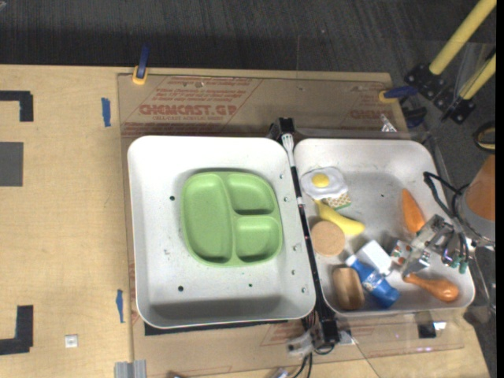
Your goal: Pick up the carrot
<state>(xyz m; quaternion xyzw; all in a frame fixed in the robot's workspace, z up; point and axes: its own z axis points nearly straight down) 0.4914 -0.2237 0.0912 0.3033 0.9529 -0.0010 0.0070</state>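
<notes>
An orange tapered carrot (411,211) lies in the right bin (370,160) near its right wall. A second orange elongated piece (435,287) rests at the bin's front right corner; I cannot tell which kind of food it is. My gripper (413,257) hangs low over the bin between these two orange pieces, just below the carrot and just above the other piece. Nothing visibly sits in its grasp. The wrist with its cables enters from the right edge.
The right bin also holds a fried egg toy (324,182), a yellow piece (343,223), a round tan piece (328,239), a brown loaf (347,287) and a blue-and-white bottle (375,273) just left of the gripper. The left bin (150,211) holds a green divided plate (231,216).
</notes>
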